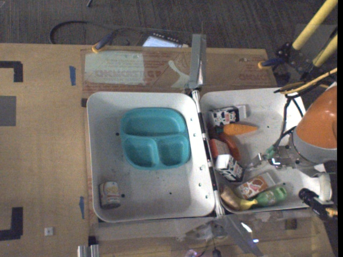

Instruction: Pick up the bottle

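While the arm hangs over the right bin at three o'clock, the bottle lies unlifted at five o'clock beside the banana; whether the tool is apart, I cannot tell.

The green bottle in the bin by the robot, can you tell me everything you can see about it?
The bottle is pale green and looks like soft plastic. It lies on its side near the front edge of the right bin, running across the bin and tilted a little. Its left end lies against the banana, and an orange-and-white pouch lies right beside it. No label shows on it, and its cap is too blurred to make out. The pincer hangs farther back over the bin, not touching it.
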`<state>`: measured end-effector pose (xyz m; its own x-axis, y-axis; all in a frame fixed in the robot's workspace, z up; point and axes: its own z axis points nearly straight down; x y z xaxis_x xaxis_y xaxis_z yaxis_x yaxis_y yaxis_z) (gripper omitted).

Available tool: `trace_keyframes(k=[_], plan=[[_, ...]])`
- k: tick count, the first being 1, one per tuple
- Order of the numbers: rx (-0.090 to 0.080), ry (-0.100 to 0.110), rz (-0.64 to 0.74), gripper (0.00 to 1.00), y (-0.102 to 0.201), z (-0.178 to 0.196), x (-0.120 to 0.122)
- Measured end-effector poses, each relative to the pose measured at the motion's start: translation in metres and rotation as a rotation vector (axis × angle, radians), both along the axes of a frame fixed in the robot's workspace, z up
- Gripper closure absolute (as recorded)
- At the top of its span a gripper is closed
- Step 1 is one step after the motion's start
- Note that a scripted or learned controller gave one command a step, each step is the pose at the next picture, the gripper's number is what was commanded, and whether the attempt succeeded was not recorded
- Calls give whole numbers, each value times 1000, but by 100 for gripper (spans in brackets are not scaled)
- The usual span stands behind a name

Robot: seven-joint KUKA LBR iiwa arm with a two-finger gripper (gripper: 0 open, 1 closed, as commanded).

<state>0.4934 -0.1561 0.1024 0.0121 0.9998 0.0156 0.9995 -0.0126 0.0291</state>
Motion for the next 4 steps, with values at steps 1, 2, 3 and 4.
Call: trace_keyframes(k=[1, 2, 3, 4], plan=[[-14, -18, -3, 100, -5, 13, 6], [-17, 30, 116, 100, -27, 100, 21], [-14, 35, -25, 100, 50, 146, -13], [-14, 35, -26, 0, 50, 146, -13]])
